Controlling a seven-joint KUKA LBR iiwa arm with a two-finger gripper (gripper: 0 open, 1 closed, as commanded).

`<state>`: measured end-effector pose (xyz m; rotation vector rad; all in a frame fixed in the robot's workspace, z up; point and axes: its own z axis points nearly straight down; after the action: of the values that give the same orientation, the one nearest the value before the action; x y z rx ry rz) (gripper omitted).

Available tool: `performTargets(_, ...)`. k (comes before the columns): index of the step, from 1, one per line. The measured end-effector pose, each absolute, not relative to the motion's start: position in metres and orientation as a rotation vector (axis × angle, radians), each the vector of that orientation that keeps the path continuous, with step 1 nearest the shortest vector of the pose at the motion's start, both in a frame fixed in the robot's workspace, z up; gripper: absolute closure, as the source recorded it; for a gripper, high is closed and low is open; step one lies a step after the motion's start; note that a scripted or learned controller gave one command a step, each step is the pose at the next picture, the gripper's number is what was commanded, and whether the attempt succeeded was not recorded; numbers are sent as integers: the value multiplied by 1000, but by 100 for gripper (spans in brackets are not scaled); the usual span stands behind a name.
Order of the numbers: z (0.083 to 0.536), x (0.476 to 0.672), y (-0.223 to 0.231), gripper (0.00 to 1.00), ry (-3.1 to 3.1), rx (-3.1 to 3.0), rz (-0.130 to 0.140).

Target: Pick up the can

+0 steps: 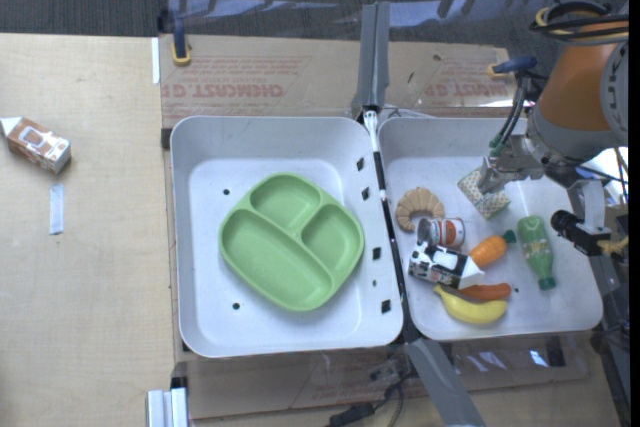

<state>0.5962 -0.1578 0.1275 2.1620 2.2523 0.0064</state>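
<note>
Banana (pixel 473 306) nearest; carton (pixel 437 264), carrot (pixel 488 250), croissant (pixel 418 207) crowd can (pixel 441 232).

The gripper (pixel 487 183) hangs low over the right bin (pixel 575 310), touching a pale speckled block (pixel 484 194). The can (pixel 441 232) lies on its side nearby, between a croissant (pixel 418 207) and a carrot (pixel 488 250). The left bin (pixel 195 215) holds a green divided plate (pixel 291 241).

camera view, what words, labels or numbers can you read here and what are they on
"CHEMCRST, GF...": red print, seen upside down, on the cardboard behind the left bin; spelling uncertain, the rest blurred.
Can label: too small to read.
Black-and-white carton: print too small to read.
Green bottle label: unreadable.
Small box on the bench: print blurred.
</note>
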Motion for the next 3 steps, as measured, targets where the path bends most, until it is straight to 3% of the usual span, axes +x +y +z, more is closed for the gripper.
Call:
performTargets(1,128,596,-158,0,2252,2162,6)
performTargets(2,136,596,-160,100,2249,2165,5)
performTargets(3,136,596,-160,0,2249,2166,5)
